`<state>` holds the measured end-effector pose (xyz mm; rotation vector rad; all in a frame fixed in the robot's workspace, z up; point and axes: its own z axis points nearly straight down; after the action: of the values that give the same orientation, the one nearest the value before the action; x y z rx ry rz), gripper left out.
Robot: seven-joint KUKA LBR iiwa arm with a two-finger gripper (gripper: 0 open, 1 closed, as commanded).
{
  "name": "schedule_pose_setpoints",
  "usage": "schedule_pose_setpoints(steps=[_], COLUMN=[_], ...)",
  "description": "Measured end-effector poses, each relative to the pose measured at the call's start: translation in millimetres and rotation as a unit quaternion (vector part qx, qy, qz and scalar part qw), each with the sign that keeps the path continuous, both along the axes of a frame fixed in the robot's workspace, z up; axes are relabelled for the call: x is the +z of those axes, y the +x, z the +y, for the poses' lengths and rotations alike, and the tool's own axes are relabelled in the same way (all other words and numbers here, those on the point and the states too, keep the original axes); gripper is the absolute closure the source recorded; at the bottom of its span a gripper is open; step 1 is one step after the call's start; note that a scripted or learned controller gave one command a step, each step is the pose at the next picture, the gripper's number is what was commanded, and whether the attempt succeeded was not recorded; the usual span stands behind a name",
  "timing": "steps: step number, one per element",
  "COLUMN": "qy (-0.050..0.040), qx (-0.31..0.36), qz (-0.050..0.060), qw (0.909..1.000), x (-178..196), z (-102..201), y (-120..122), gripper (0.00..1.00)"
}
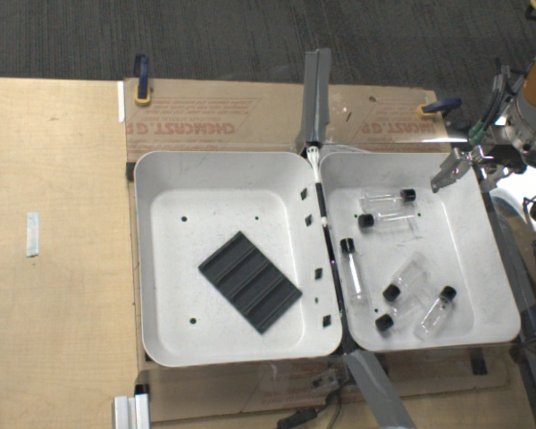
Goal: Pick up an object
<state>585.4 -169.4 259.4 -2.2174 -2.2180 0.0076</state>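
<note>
Clear vials (433, 311) with black caps, scattered in the right bin (496, 266), look light, slick and fragile, best pinched mid-body, while the gripper (460, 164) hovers spread and empty at its far-right rim.

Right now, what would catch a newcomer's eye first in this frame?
Probably the dark ridged panel lying at a slant in the left bin, stark against the white. Next, the clear black-capped vials scattered across the right bin. The gripper sits over that bin's upper right edge, holding nothing.
</note>
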Motion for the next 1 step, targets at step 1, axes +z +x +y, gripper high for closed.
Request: schedule_pose_setpoints(steps=[1], qy=[0.0002], qx=[0.017], qz=[-0.001], qw=[0.9999], x=[-102.1], z=[27.9], y=[35.8], gripper=[0.00])
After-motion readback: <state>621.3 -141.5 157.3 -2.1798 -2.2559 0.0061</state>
